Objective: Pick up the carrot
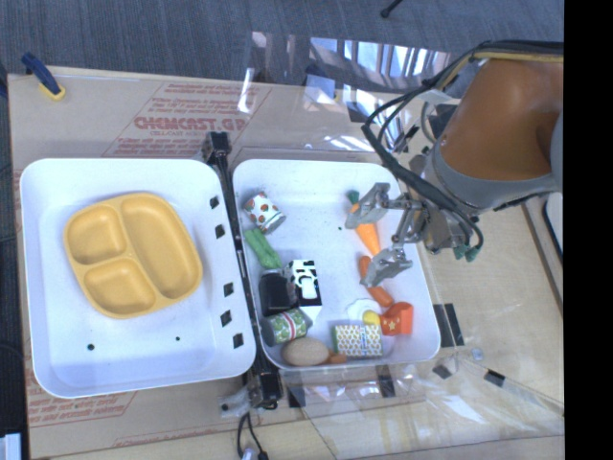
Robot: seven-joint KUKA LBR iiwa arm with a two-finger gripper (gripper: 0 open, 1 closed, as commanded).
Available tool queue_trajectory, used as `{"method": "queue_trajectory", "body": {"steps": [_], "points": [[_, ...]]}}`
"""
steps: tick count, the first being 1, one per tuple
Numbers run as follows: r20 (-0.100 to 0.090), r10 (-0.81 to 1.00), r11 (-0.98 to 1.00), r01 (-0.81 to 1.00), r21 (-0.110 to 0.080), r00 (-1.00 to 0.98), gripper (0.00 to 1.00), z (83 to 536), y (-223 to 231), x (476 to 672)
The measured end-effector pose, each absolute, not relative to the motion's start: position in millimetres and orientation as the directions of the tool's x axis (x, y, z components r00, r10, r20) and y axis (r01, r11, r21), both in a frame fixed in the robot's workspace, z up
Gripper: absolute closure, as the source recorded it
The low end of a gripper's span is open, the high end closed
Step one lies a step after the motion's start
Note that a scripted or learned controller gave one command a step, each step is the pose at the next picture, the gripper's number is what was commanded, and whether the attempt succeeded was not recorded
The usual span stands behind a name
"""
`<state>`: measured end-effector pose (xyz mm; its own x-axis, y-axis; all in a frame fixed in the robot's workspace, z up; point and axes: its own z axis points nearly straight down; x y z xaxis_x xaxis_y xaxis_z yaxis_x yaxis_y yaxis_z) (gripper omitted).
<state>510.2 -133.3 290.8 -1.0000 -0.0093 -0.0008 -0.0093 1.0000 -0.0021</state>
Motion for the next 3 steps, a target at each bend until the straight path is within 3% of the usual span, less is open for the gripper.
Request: {"method": "queue_trajectory", "body": {"steps": [1, 2, 3], "points": [[-0.001, 0.318, 0.948, 0.318, -0.001, -0.948, 0.0, 239, -187, 552.2], [0.013, 0.328, 0.945, 0.328, -0.001, -0.945, 0.0, 101, -194, 605.3], [-0.003, 0.319, 0.948, 0.319, -0.001, -0.948, 1.0, 119, -193, 611.1]]}}
